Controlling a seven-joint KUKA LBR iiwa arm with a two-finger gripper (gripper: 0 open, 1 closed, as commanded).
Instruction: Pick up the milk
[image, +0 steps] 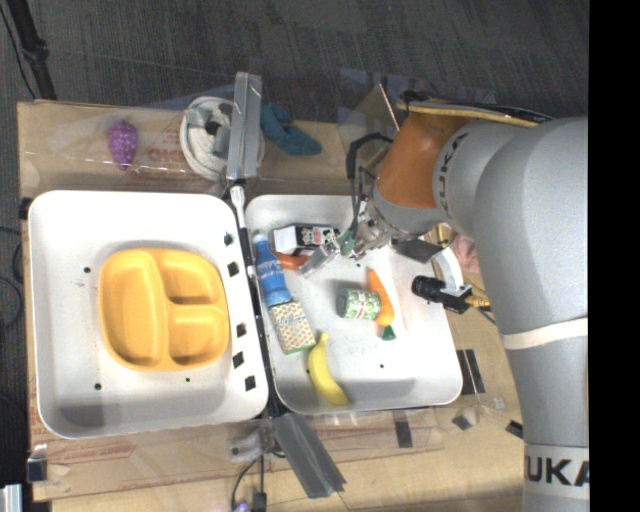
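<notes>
Looming grey, one arm (520, 230) reaches into the right bin (430, 375), gripper (345, 245) low beside one milk carton (305, 238) at the far rim; whether its jaws are apart or together I cannot tell. One banana (325, 372), one carrot (380, 298), one can (360, 304), one bottle (270, 272) lie there; one yellow tray (165, 305) fills the left bin (60, 215).

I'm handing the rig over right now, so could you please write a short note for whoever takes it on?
Gripper: low over the far end of the right bin, next to the milk; whether its fingers are open or shut cannot be seen, and nothing shows between them.
Milk: a small white carton lying at the far edge of the right bin, beside the blue bottle.
Also in that bin: can, carrot, banana. The yellow tray sits in the left bin.
Done: arm brought to the milk.
Left: grasp and lift.
</notes>
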